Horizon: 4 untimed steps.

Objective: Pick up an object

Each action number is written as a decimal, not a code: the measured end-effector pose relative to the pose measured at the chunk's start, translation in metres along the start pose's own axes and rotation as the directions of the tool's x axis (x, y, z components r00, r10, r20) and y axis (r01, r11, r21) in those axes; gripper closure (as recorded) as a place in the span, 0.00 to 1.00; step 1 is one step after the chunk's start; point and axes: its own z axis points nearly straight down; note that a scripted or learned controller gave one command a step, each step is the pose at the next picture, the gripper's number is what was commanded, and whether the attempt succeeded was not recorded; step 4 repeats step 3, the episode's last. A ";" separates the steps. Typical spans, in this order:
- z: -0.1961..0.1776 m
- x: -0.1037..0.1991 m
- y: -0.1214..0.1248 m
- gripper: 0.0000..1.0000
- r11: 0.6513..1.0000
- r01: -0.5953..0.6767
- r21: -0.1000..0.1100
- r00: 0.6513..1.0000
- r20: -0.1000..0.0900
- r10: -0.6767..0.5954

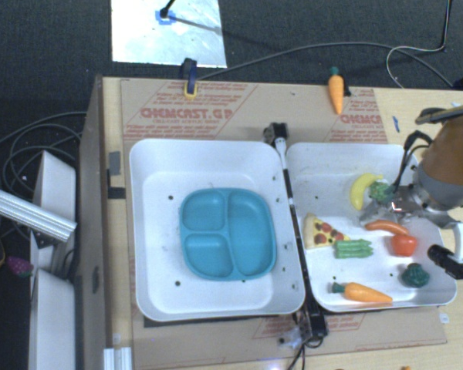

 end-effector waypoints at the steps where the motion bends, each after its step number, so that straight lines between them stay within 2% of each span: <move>1: -0.001 0.075 0.077 0.00 1.000 0.004 -0.003 1.000 -0.002 -0.004; 2: -0.001 0.050 0.098 0.00 1.000 0.002 -0.002 1.000 0.000 -0.002; 3: -0.011 0.048 0.096 1.00 1.000 0.003 0.005 1.000 0.002 -0.003; 4: -0.011 0.048 0.096 1.00 1.000 0.003 0.005 1.000 0.002 -0.003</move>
